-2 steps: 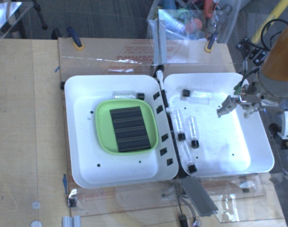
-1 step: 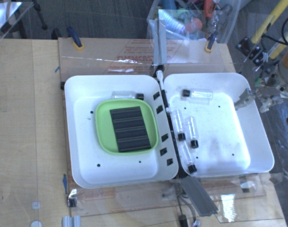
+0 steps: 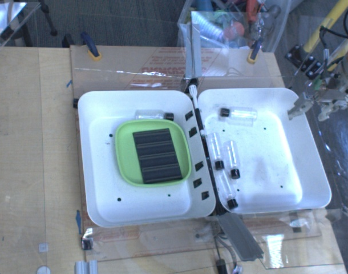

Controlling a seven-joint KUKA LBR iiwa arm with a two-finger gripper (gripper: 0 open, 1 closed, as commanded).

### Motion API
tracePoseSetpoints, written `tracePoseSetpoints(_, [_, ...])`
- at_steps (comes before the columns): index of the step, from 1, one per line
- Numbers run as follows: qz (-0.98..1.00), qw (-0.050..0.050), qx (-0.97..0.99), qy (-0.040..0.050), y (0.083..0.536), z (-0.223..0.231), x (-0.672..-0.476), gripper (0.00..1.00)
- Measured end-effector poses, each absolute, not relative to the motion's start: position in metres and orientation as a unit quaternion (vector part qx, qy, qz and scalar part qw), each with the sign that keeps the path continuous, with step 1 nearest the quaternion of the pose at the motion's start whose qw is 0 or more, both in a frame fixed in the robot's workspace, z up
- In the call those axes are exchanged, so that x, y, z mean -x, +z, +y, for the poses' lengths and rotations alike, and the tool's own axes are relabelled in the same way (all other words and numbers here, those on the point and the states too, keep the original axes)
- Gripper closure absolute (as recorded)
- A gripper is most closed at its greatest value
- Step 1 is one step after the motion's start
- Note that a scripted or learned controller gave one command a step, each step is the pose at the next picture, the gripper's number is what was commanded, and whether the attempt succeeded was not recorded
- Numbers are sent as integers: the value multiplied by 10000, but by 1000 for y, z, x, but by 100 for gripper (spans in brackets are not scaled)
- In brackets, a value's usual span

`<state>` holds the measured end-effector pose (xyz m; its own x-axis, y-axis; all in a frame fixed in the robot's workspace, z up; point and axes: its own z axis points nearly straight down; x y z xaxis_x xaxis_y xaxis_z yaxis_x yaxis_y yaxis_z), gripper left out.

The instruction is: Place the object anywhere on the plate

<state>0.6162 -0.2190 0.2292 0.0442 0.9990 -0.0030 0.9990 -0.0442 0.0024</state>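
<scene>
The likeliest task thing is the dark ribbed block (image 3: 157, 156). It lies flat on the green plate (image 3: 124, 153), filling most of its middle and turned slightly askew to the rim. From how it sits, the placing looks already done. The block seems stiff and fairly light, perhaps rubbery. Its ridges should give good grip, so the best hold would be across its 2 long sides near the middle.

The plate rests in the left bin (image 3: 100, 198), roughly centred. Just behind it, near the bin's far wall, lies a clear tube with a black cap (image 3: 154, 116).

The right bin (image 3: 299, 176) holds 4 more such tubes: 1 near the far wall (image 3: 238, 114) and 3 close to the divider (image 3: 215, 150) (image 3: 232, 158) (image 3: 224, 190). If one of these is the thing meant, it will be light, smooth and apt to roll or slip. It should be pinched across its body near the cap.

The tool (image 3: 311, 103) hangs by the far right corner of the right bin, well apart from the plate, among cables. I cannot tell whether it is wide or narrow, and nothing is seen held in it.

Both bins stand on a pale wooden surface (image 3: 31, 153).
</scene>
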Motion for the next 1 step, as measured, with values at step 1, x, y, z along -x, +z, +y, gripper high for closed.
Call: tracePoseSetpoints(1, [7301, 25, -6833, 0, 234, -218, -638, 0])
